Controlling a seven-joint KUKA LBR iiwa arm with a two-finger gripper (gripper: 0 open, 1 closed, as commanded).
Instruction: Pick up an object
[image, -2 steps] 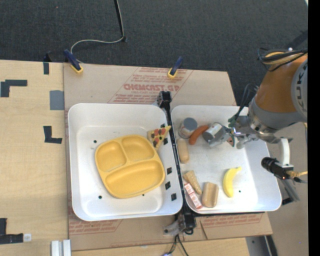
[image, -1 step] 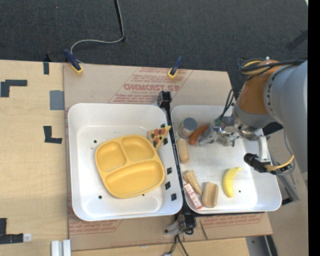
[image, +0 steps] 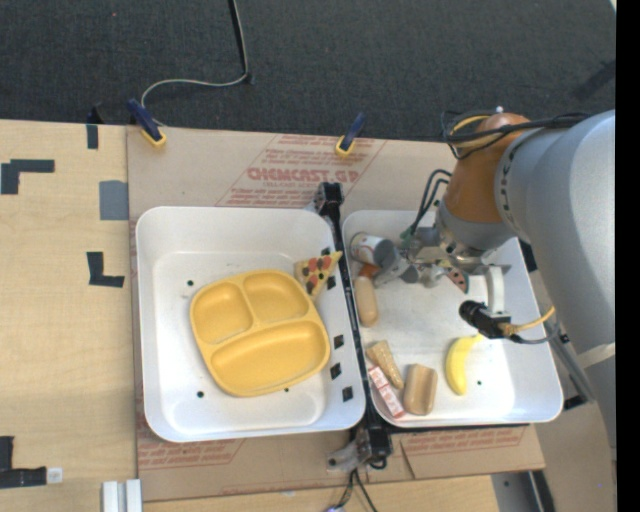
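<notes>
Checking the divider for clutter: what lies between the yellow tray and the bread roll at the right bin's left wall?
In the camera view, a pizza slice toy lies between yellow tray and bread roll.

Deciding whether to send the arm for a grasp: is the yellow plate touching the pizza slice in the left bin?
Touching. In the camera view the pizza slice sits at the upper right corner of the yellow plate, its edge overlapping the plate's rim with no white bin floor between them.

Yellow divided plate (image: 260, 332), yellow banana (image: 459, 364), white bins (image: 160, 300), grey arm (image: 560, 200) with orange band (image: 475, 185), possibly tan bread rolls (image: 419, 388)
</notes>
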